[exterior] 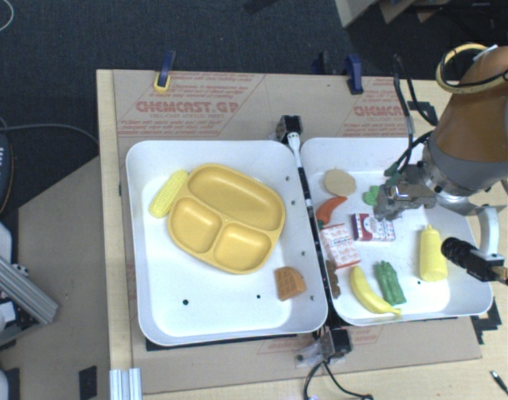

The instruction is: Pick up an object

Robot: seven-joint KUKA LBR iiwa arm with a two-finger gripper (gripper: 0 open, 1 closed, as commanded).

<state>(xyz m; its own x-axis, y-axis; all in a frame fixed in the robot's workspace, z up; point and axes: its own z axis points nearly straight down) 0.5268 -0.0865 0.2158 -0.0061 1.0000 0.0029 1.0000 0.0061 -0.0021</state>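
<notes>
My gripper hangs over the right bin, just above a red and white packet and beside a small green piece. Around it lie a tan round cookie, a red-orange sausage, a second red and white packet, a banana, a green pickle and a yellow bottle. The left bin holds a yellow divided tray, a corn cob and a brown cracker.
The arm's grey body and orange band come in over the right bin's far right corner. A black bar runs along the seam between the bins. Blue and yellow clamps hold the cardboard base at the back edge.
</notes>
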